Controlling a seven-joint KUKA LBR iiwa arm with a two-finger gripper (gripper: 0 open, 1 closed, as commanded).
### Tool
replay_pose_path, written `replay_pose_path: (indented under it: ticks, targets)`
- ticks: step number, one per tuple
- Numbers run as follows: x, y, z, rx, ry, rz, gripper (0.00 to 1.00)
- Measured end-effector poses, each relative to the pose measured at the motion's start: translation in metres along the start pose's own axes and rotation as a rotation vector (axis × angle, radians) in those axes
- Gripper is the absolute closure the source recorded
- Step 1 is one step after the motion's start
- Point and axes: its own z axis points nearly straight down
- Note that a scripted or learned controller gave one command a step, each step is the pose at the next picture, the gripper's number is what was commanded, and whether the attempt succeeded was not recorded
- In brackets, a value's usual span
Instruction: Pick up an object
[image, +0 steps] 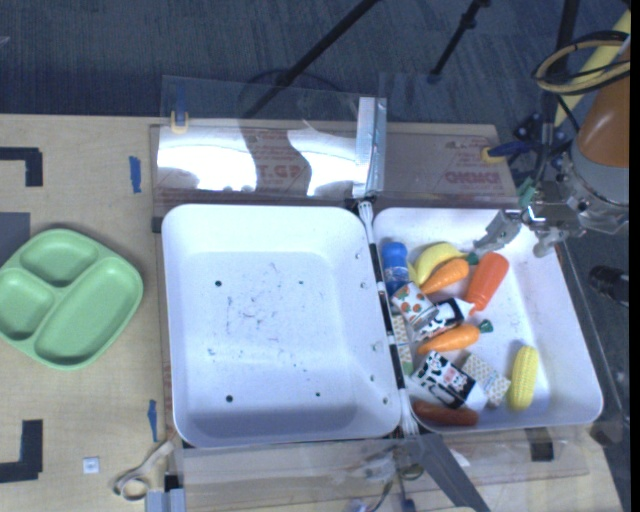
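While the two-finger metal hand (520, 232) hovers with fingers spread and nothing between them over the far right corner of the right white plastic bin (570, 330), the toys lie below it: an orange plastic carrot (486, 280) nearest, a yellow banana (436, 258), a yellow corn cob (522, 376). Beside it, the left white bin (270, 320) sits on the wooden counter (80, 150).

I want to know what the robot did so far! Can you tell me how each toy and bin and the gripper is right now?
gripper: above the right bin's far edge, holding nothing
right bin: holds the toys
left bin: no toys in it
carrots: lying flat in the right bin
corn: lying near the right bin's right side
green plate: on the bench, nothing on it
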Motion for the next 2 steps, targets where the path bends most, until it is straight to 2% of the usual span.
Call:
replay_pose_path:
  ticks: [1, 2]
  targets:
    - [0.001, 0.001, -0.01, -0.003, 0.0, -0.001, 1.0]
    - [0.082, 0.074, -0.063, 0.0, -0.001, 0.498, 1.0]
